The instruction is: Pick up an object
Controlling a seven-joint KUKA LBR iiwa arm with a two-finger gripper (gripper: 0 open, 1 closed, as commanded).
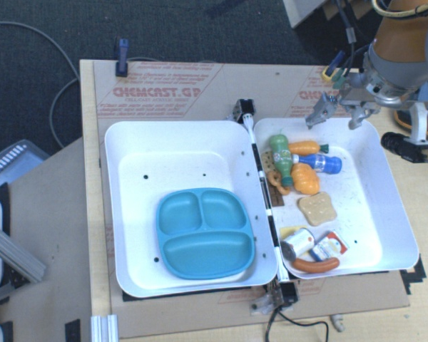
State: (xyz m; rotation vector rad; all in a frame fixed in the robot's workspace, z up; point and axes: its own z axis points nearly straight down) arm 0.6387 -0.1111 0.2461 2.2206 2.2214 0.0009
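Grey metal gripper (336, 115), fingers seemingly spread, hangs above smooth white bin (394, 191).

Single fixed camera above bench (200, 91), angled down, both white bins (128, 162) fully framed.

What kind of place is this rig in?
Probably a robotics lab, not a kitchen: two white bins clamped on a cardboard-covered bench, toy food in the right one, loose cables on dark carpet, and the arm's gripper hanging open above.
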